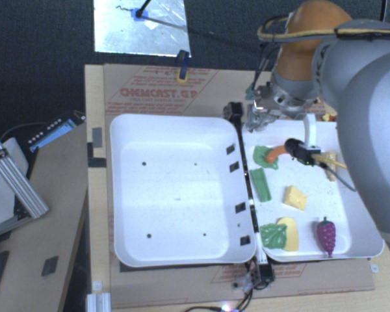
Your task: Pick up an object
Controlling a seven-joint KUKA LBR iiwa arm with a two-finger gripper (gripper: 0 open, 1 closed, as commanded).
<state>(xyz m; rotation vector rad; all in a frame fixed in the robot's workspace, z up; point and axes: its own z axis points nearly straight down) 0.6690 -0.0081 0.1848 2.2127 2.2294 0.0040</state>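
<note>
The right bin (351, 220) holds several toy foods. An orange carrot with a green top (268, 155) lies near its far left corner. A green pod (261, 184) lies below it, a yellow cheese wedge (296, 198) sits mid-bin, a yellow piece with a green leaf (279, 234) lies at the front, and a purple grape bunch (325, 235) lies at the front right. My gripper (256, 121) hangs over the bin's far left corner, just above and behind the carrot. Nothing shows held in it.
The left bin (175, 187) lies beside the right one, with a black-clipped divider (246, 187) where they meet. The big grey arm (357, 96) covers the right bin's far right side. A cardboard sheet (156, 90) lies under both bins.
</note>
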